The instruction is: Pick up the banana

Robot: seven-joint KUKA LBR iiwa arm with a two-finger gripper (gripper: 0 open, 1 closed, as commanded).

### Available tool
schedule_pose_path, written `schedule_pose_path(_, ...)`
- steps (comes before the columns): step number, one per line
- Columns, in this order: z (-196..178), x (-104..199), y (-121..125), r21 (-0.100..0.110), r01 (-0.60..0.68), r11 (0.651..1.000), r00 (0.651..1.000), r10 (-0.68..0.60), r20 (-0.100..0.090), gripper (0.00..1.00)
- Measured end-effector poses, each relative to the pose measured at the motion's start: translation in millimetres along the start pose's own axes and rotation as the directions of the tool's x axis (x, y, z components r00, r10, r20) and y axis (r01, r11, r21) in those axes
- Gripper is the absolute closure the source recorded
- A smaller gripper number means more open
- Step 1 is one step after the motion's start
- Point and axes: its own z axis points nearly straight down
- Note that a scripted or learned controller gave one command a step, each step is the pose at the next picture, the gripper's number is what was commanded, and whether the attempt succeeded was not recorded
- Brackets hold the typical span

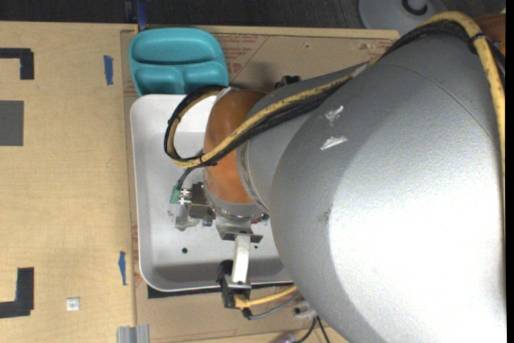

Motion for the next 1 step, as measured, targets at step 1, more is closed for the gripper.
schedule_pose_path(1, -9.9, 0.5, -0.1, 0.0, 0.003, 1.0, 1.0, -0.003, 0.0, 1.0)
